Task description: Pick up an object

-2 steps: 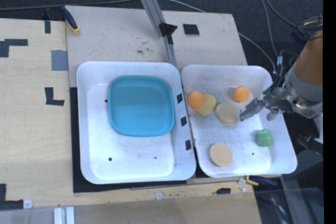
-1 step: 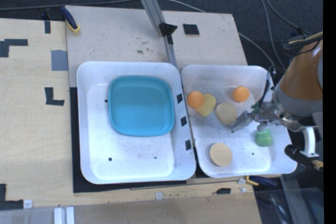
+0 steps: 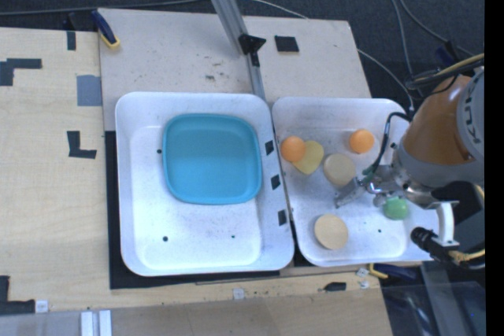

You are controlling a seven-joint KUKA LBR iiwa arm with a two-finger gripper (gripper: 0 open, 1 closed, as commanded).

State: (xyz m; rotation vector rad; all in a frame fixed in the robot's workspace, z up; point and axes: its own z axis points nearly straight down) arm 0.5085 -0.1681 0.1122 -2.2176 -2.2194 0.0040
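Observation:
The right bin [image 3: 315, 110] holds several small things: an orange ball [image 3: 292, 148] touching a yellow piece [image 3: 310, 157], a second orange ball [image 3: 361, 141], a tan disc [image 3: 339, 168], another tan disc [image 3: 331, 231] near the front, and a green object [image 3: 395, 208]. My gripper [image 3: 357, 186] hangs low over this bin, just right of the upper tan disc and left of the green object. It is open, and nothing shows between its fingers. The wrist partly covers the green object.
The left bin [image 3: 134, 169] carries a square blue plate [image 3: 212, 158]. A slanted metal pole [image 3: 228, 4] rises from the back, between the bins. Cables lie behind the bench at the upper right. A blue and yellow tool [image 3: 105, 29] rests at the bench's back left.

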